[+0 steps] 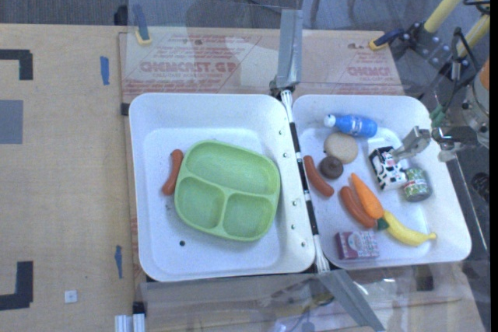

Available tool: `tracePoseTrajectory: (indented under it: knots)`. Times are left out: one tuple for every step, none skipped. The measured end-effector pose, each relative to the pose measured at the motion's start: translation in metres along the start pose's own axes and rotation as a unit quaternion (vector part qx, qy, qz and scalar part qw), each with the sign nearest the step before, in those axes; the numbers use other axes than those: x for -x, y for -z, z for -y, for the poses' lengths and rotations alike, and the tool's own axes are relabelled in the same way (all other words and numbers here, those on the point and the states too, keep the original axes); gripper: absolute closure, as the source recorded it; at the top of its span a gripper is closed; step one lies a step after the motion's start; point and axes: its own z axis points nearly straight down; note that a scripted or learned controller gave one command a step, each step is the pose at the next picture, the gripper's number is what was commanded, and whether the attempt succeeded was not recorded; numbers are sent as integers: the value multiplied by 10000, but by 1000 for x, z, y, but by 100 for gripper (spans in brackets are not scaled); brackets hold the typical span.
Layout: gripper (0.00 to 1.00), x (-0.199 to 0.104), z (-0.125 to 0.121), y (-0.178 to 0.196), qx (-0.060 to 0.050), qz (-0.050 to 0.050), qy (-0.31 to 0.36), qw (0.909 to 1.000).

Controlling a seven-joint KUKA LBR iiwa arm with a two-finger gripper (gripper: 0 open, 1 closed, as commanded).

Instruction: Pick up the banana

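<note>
Yellow banana [408, 232] lies at the right bin's [459, 233] near edge, touching the carrot [366, 199]. Your hand [411, 145] hovers farther back, fingers apart, empty; lower it across the banana's middle.

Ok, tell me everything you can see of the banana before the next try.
The banana is a small yellow one, smooth like a plastic toy, with a dark green tip at its left end. It lies flat on the floor of the right bin, near the front right corner, slanting down to the right. Its green end meets the tip of the carrot. The red carton sits just to its left. The gripper is farther back, over the black-and-white box.
</note>
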Motion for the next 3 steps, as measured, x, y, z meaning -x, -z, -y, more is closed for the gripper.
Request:
tracePoseTrajectory:
  knots:
    - [0,6,43,-109,6,2,578,9983]
    - [0,-29,22,-176,31,11,788,9969]
    - [0,32,42,-177,20,9,1388,9903]
